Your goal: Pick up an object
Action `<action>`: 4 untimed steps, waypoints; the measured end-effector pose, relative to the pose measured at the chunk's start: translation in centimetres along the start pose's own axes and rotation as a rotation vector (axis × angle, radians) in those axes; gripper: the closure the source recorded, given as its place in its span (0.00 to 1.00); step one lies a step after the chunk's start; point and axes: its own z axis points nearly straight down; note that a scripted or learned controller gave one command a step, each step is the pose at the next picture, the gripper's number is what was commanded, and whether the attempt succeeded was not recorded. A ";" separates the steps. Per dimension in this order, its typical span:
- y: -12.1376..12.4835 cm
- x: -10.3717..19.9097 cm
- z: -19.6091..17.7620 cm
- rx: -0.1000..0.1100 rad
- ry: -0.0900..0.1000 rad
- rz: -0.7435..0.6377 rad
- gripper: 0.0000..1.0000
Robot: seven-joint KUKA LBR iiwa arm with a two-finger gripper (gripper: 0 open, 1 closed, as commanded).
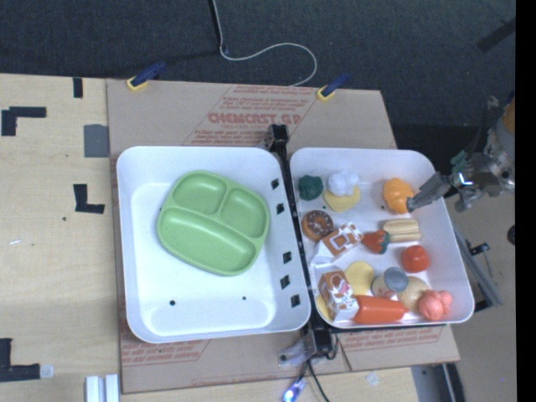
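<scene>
We see tool [416, 199] at right bin [435, 167] rim, beside orange toy [397, 193]; grip state unclear, cannot tell. We judge toy light, stiff, smooth, likely slippery: pinch across widest middle.

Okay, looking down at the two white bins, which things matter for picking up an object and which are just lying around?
Belongs to the job:
- the grey metal claw, at the right bin's edge
- small toy foods in the right white plastic bin: round orange fruit, long orange carrot, red tomato, brown ring doughnut

Just lying about:
- green divided plastic plate in the left white plastic bin
- white cable
- cardboard sheet
</scene>
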 end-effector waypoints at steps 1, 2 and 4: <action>0.0 0.1 -1.0 0.001 0.001 -0.002 1.00; -5.6 7.3 1.0 0.006 0.003 -0.003 1.00; -5.2 23.6 -3.2 -0.010 0.004 -0.010 1.00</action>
